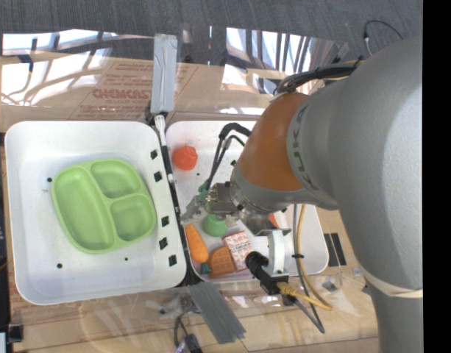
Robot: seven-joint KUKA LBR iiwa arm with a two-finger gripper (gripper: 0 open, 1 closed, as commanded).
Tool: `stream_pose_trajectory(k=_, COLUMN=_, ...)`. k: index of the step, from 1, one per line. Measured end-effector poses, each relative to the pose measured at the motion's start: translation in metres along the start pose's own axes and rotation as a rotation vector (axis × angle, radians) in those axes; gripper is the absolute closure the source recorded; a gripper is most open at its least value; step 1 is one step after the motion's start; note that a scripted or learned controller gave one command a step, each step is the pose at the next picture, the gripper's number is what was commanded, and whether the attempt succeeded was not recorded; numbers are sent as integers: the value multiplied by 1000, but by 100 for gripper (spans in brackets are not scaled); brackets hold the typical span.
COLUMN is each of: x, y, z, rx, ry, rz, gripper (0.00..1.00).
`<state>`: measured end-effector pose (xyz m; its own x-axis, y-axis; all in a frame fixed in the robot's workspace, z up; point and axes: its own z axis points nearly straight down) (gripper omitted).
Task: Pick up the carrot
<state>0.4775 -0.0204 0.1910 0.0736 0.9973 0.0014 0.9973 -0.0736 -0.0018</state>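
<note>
Bench (78,322): two white bins.
Carrot (196,243): right bin (210,134), near-left corner.
End effector (214,206): just above carrot, state can't tell.
Tip: descend centred, avoid waffle (222,262).

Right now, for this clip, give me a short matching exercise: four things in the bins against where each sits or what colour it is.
Things:
1. carrot
2. green divided plate
3. round orange-red ball
4. arm

Descriptions:
A. in the left bin
B. near the top of the right bin, by the divider
C. at the lower left of the right bin, beside a waffle-like brown piece
D. grey with an orange band, above the right bin

Pairs: 1-C, 2-A, 3-B, 4-D
</note>
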Motion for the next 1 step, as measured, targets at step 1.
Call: stream_pose_trajectory(k=1, x=-68, y=8, z=-4, rx=1, ry=-2, rz=240, gripper=0)
